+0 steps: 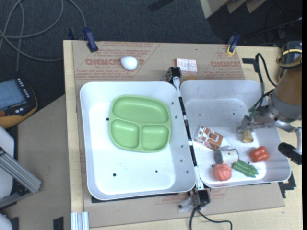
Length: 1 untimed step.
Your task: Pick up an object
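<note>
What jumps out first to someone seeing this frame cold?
The green divided plate, alone in the left bin. Next, the clutter in the right bin: a patterned packet, two red items, a green vegetable and a tan piece. The gripper hangs just above the tan piece.

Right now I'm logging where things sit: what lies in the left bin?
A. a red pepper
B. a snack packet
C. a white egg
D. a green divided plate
D: the green divided plate sits in the left bin, while the food items lie in the right bin.
</note>
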### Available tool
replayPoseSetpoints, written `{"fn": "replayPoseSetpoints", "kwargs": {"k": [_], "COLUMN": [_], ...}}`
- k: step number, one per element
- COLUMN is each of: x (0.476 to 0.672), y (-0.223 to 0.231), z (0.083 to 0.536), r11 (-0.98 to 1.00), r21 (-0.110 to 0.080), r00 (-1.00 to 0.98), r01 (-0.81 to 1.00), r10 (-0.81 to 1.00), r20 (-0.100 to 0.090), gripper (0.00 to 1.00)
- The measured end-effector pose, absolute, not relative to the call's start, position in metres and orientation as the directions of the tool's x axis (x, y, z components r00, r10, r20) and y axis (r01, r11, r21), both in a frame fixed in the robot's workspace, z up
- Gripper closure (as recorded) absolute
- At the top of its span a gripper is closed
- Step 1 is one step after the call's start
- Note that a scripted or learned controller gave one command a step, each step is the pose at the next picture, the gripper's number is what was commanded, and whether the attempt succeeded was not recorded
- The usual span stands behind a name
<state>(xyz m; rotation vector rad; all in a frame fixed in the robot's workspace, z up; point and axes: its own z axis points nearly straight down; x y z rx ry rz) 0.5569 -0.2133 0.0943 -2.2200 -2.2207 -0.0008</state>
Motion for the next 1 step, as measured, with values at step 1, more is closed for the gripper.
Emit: {"fn": "replayPoseSetpoints", "kwargs": {"k": [1], "x": [0.5565], "y": [-0.0747], "z": [0.1849], "r11": [0.003], "r21": [0.001], "r00": [-0.003], "r01": [1.000], "r10": [1.000], "r20": [0.001], "gripper": [1.00]}}
